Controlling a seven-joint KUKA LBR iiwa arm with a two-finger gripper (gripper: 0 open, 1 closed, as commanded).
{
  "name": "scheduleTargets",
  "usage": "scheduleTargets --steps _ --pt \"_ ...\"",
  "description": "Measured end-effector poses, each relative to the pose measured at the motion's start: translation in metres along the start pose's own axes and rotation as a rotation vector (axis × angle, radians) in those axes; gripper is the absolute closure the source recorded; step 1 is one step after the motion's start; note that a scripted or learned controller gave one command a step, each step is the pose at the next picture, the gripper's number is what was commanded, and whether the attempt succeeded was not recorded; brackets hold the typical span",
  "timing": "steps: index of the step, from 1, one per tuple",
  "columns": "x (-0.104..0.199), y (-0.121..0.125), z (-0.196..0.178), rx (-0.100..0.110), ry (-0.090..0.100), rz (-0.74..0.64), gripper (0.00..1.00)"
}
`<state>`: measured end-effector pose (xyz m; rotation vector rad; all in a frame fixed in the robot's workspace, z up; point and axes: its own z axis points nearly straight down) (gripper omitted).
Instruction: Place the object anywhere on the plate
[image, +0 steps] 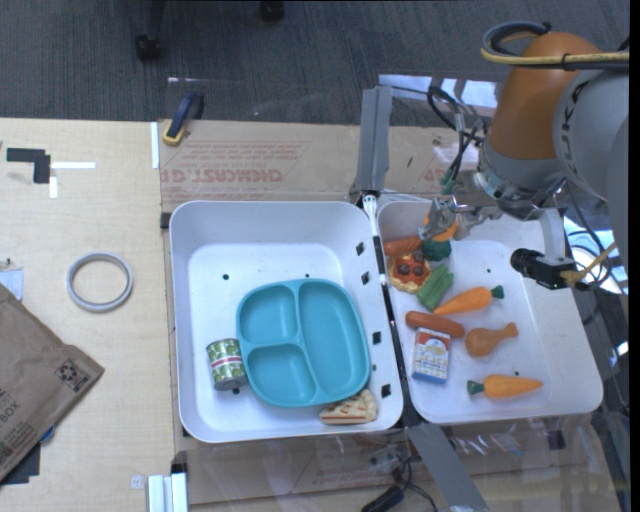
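Observation:
A teal divided plate (300, 340) lies in the left bin (190, 300), with nothing on it. My gripper (438, 232) hangs low over the back left corner of the right bin (560, 330). Its tip is just above a pizza slice (408, 270) and a green vegetable (435, 285). From this angle the wrist hides the tip, and I see nothing clearly held. The right bin also holds a carrot (467, 299), a sausage (435, 324), a drumstick (488, 339), a small carton (431, 357) and a second carrot (508, 386).
In the left bin a small can (226, 363) stands against the plate's left edge and a waffle piece (350, 408) lies at its front edge. A tape ring (100, 281) and a cardboard box (30, 370) sit on the bench at left.

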<state>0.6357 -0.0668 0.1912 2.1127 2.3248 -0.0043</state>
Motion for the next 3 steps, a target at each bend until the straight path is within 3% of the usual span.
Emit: scheduleTargets --steps 1,2,3 --pt "0.069 -0.051 -0.001 -0.002 0.001 -0.24 1.0" --pt "0.138 -0.09 0.0 0.001 0.001 -0.185 1.0" --pt "0.138 -0.09 0.0 0.001 0.001 -0.184 0.0"
